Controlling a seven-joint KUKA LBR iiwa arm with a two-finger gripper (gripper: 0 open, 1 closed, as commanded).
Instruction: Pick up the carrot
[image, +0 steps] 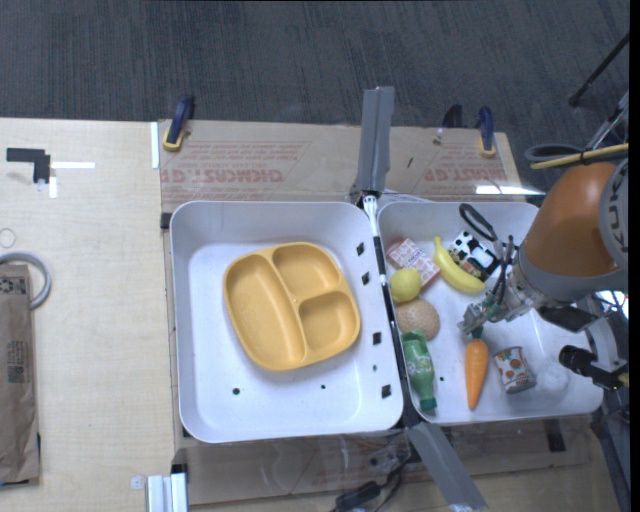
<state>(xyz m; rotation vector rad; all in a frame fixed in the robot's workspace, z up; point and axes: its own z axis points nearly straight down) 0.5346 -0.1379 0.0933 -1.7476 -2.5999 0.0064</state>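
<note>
Camera view: gripper (478, 320) hangs low in the right bin (560, 405), coming off the grey arm w/ orange band (575, 225) that reaches in from the right. Can't tell whether it's clenched or released; tip is small and blurred, nothing visibly held.

Carrot (476, 371) lies on the bin floor just below the gripper tip in the picture, its fat end toward the gripper, pointed end toward the bin's near edge. Whether tip and carrot touch, can't tell. Carrot sits roughly upright in the frame, betw. the green bottle (420, 372) on its left and a small printed can (514, 369) on its right.

Rest of right bin: banana (455, 270) up near the far side, a black-and-white toy (470, 250) just beside it, a black loop (478, 221) near the far wall. Lemon (404, 284) by the left wall, a pink packet (415, 256) behind it, a tan round item (419, 320) betw. lemon and bottle.

Left bin (200, 400): holds a yellow divided plate (291, 303), three compartments, nothing in them, lying about mid-bin.

Outside the bins: cardboard sheet (260, 165) behind both, brown paper bag (18, 370) at far left of bench.
</note>
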